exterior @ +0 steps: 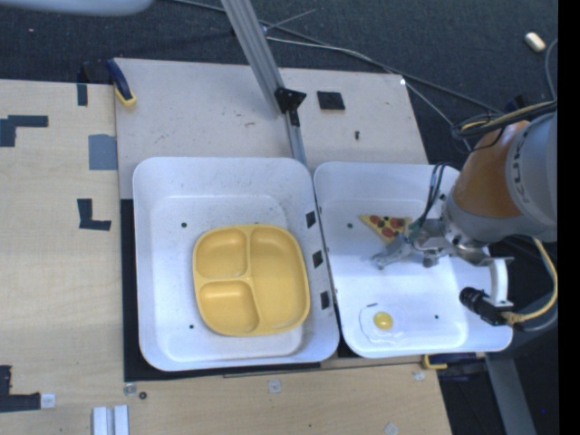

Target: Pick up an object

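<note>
A toy pizza slice (pixel 384 225) with red toppings lies in the upper middle of the right bin (pixel 344 188). A fried egg toy (pixel 381 321) rests near that bin's front edge. My gripper (pixel 396 245) reaches in from the right and is low over the bin floor, just below and right of the pizza slice. Its fingers stand open: one grey finger (pixel 388 257) points left and down, the other sits by the slice's right end. Nothing is between them. The egg lies well in front of the gripper.
A yellow divided plate (pixel 251 279) lies in the left bin (pixel 154 243). A slanted metal post (pixel 272 71) rises behind the bins' shared wall. The arm's orange band (pixel 485 184) and cables (pixel 521 311) hang over the right bin's right side.
</note>
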